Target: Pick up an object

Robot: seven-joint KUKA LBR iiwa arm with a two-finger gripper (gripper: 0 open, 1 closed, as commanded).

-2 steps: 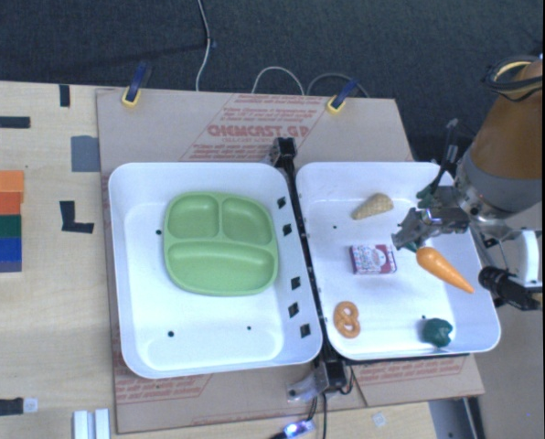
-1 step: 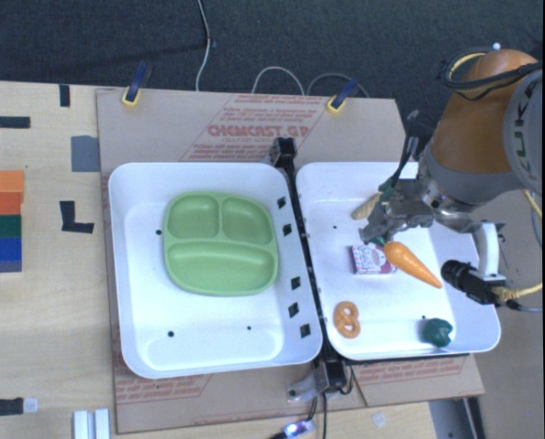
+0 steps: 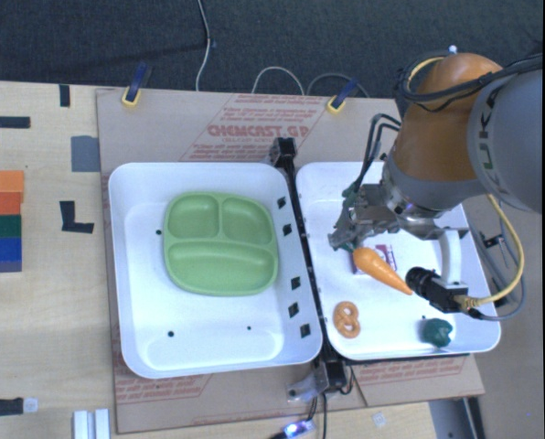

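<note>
An orange toy carrot (image 3: 380,268) lies in the right bin (image 3: 320,190), on a small white and purple card. My gripper (image 3: 346,238) hangs just over the carrot's thick left end, its dark fingers close to it. A pretzel-shaped orange toy (image 3: 347,319) rests near the bin's front left. A green and blue lump (image 3: 436,331) sits at the front right. The grey arm with its orange band (image 3: 446,117) covers the back right part of this bin.
The left bin (image 3: 135,337) holds a green divided plate (image 3: 221,243). A black divider strip (image 3: 295,254) runs between the bins. Coloured blocks (image 3: 2,219) stand at the far left on the bench. Cables loop beside the arm at the right.
</note>
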